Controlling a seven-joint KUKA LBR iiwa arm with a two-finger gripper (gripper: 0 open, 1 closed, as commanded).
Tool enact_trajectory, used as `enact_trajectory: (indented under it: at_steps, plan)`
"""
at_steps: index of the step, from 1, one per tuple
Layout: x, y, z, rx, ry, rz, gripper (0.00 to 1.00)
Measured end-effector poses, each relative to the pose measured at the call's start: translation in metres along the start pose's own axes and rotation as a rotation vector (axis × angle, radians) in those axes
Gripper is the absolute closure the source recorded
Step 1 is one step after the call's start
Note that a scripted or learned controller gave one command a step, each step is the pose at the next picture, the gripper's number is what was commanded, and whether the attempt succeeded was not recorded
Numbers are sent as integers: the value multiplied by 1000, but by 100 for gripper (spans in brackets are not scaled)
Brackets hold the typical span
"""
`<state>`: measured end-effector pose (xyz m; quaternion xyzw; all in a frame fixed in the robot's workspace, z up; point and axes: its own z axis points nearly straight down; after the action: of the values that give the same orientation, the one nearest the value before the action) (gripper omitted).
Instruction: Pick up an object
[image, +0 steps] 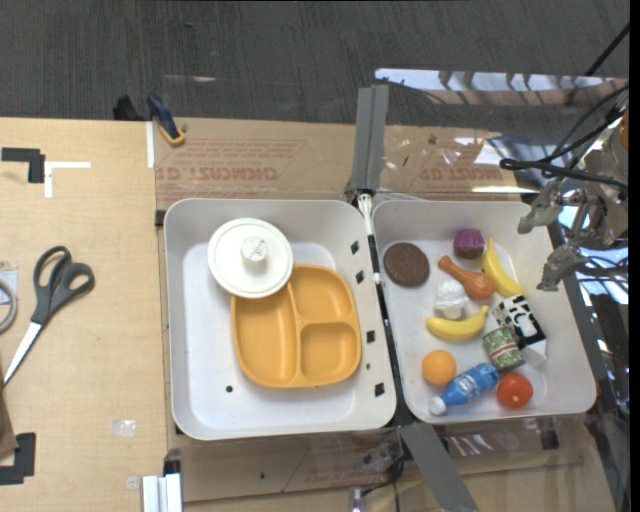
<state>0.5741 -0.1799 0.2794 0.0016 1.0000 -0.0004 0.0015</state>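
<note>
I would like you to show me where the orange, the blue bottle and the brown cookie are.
orange (438, 367): camera view, middle of the fruit.
blue bottle (470, 385): camera view, middle of its body.
brown cookie (406, 264): camera view, centre of its top face.

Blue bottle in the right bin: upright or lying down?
Lying down. The blue bottle rests on its side on the right bin floor, between orange and tomato.

The round white lid covers a corner of the yellow divided plastic tray. The arm's grey metal gripper is blurred among cables at the right edge.
</note>
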Motion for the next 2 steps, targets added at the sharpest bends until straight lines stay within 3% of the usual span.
enact_trajectory:
  at_steps: [1, 2]
  plan:
    - [0, 14, 169, 0, 1, 45, 0]
    - [47, -19, 186, 0, -1, 113, 0]
